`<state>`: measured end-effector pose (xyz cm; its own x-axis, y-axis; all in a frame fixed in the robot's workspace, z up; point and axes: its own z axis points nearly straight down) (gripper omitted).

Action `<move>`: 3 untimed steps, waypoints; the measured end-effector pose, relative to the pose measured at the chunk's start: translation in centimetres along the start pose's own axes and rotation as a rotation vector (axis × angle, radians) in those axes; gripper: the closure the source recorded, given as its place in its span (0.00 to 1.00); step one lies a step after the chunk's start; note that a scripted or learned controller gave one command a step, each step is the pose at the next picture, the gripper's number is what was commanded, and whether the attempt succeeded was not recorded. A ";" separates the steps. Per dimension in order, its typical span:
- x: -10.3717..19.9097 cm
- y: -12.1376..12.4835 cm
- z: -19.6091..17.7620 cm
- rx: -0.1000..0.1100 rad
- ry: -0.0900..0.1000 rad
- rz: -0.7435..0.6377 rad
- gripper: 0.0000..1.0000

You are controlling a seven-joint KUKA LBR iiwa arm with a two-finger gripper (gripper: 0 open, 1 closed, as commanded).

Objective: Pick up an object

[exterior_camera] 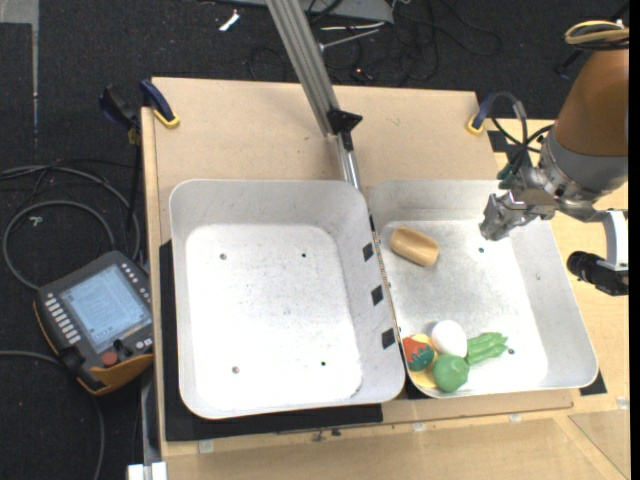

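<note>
Tan, rounded bread-roll-shaped object (414,246) lies in the far left part of my right shallow white bin (545,298), near the divide with the left white bin (200,218). My hand (497,222) hangs above the bin's far edge, apart from the roll; it is small and dark, so I cannot tell its grip state. Huddled at the near corner are a white egg-like ball (448,337), green plastic pieces (470,358) and something red-orange (417,352), overlapping and hard to separate.
</note>
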<state>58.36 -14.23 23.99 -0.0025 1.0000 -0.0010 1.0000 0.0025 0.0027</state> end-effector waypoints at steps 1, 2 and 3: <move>4.9 -1.2 0.9 0.005 0.003 -0.004 1.00; 10.9 -2.1 0.0 0.003 0.003 -0.006 1.00; 16.4 -2.5 -0.9 0.002 0.003 -0.006 1.00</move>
<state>55.84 2.17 24.85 -0.0085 1.0000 0.0019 1.0000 0.0085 0.0011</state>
